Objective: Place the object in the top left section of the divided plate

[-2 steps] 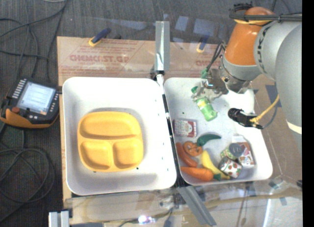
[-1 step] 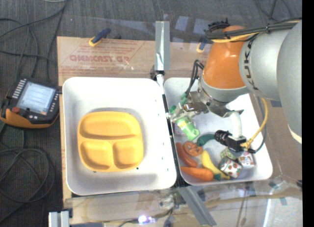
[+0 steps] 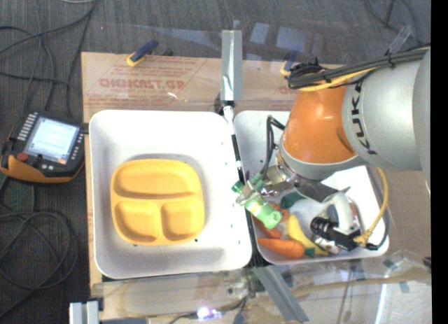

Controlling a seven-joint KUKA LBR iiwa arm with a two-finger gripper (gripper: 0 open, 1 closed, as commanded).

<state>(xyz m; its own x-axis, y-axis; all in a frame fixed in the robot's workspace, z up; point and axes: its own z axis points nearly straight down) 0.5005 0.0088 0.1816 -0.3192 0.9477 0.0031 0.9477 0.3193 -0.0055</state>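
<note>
My tool [image 3: 253,191] sits low over the left edge of the right bin [image 3: 255,130], close to the wall that divides it from the left bin [image 3: 98,175]. It is down among the toy food because that is where the pickable things lie: a green object [image 3: 264,210] just below the tool, an orange carrot [image 3: 281,247] along the bin's near wall, and a yellow banana-like piece [image 3: 299,231] between the carrot and the arm's cabling. The green object looks like the one I am after. It lies right at the tool's tip, touching or nearly touching it, but I cannot see it set between the fingers, so I will not claim a hold. My own orange band and wrist crowd the area, and I cannot tell how far apart the tool's fingers stand.

The yellow divided plate [image 3: 159,200] lies flat in the middle of the left bin, well apart from the tool, with one long section across the top and two smaller ones below. It is placed squarely so its sections face up to receive a drop. Its top left part [image 3: 140,175] holds nothing yet, so by my reckoning the task is at the pick stage, with the carry across the dividing wall still to come.
</note>
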